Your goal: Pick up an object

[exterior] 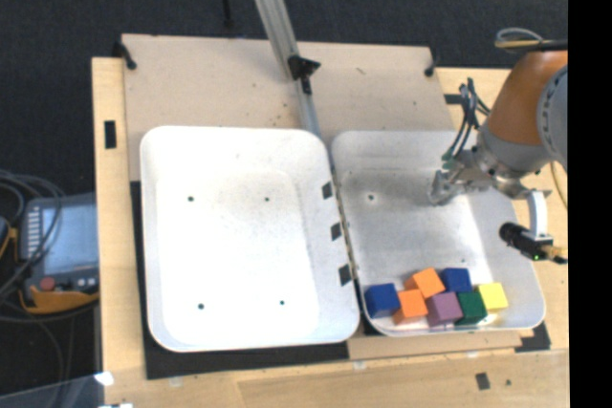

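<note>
Camera view | tool (pixel 442 189) above right bin (pixel 402 225) | blocks (pixel 436 296) clustered near corner

We see our arm (pixel 521 115) reaching in from the right edge, its orange band high and the grey wrist below it bending down and to the left. Cables loop along its left side. Our gripper (pixel 441 189) hangs at the arm's lower left end, pointing downward and tilted slightly left.
</note>
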You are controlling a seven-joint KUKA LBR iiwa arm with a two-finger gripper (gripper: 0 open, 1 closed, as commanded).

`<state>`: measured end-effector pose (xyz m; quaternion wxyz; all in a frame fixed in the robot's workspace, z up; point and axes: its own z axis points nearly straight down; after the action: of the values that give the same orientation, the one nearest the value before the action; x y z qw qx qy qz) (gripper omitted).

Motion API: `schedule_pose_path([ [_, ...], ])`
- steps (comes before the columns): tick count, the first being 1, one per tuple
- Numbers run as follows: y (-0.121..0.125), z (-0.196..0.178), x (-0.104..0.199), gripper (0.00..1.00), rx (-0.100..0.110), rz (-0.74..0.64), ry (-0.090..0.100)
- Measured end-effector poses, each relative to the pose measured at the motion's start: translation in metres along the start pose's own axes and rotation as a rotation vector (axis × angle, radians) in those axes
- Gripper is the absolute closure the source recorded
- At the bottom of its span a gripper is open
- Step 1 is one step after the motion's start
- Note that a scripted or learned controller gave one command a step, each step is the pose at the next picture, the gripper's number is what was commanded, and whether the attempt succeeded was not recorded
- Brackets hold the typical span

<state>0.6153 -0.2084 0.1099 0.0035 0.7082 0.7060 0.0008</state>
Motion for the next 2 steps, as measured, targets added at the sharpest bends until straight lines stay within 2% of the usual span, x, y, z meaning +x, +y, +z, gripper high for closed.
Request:
schedule_pose_path([
  [2, -0.003, -0.127, -0.002, 1.00, -0.003, -0.006, 0.001],
])
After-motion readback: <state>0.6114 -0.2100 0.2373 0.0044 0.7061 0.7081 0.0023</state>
